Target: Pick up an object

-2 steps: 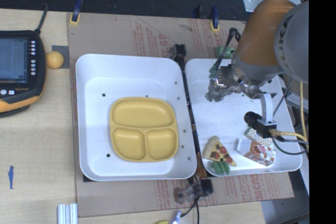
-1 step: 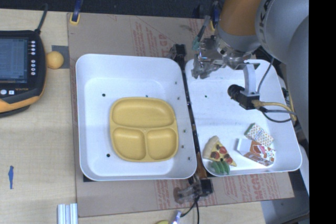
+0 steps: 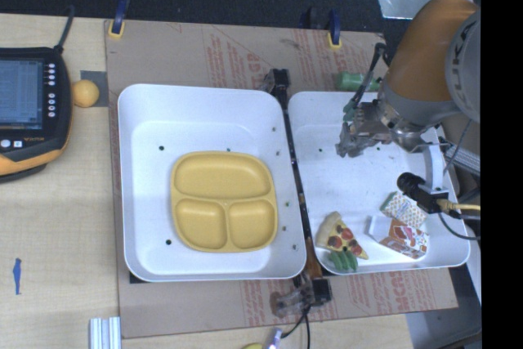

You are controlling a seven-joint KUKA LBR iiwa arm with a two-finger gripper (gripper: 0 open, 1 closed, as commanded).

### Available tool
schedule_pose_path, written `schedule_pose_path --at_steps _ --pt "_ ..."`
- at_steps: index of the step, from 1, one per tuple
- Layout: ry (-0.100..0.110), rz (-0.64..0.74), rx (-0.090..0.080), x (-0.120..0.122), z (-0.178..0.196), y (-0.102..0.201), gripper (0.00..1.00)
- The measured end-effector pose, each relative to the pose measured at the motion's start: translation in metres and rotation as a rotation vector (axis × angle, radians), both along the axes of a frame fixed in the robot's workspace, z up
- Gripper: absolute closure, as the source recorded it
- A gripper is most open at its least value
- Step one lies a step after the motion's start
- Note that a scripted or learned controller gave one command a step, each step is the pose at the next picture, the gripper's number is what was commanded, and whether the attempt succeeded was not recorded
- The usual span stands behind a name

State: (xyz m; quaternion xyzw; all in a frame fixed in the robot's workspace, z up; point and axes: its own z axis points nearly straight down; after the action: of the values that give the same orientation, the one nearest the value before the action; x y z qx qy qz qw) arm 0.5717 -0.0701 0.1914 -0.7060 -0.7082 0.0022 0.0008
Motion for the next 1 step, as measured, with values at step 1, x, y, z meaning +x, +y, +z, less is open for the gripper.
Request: schedule_pose_path --at_steps 1 --pt "-0.002 0.001 0.003 0.0691 0.0004 0.0531 1.00"
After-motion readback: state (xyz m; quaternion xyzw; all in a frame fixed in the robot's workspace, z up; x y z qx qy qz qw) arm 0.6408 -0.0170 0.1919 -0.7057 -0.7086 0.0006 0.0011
